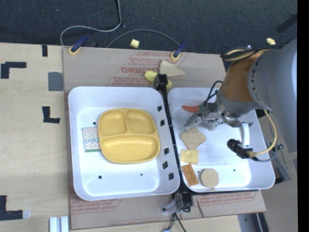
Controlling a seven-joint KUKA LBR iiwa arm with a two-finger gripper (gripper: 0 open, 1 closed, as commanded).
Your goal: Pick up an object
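Observation:
My gripper [197,121] reaches down into the right bin [251,178] from the right, its tips just above a tan bread-shaped piece [193,138]. An orange-red carrot-like piece [191,108] lies right behind the gripper. Below the bread sit a yellow cheese square [189,156], an orange-brown cracker [189,174] and a round beige cookie [209,178]. The arm's grey body and orange band [241,83] cover the bin's upper right.
The left bin [79,178] holds a yellow divided plate [128,135] and a small patterned sponge [90,138] at its left. A yellow clip and a tan wedge [170,69] lie behind the bins. A black cable plug [239,148] hangs over the right bin.

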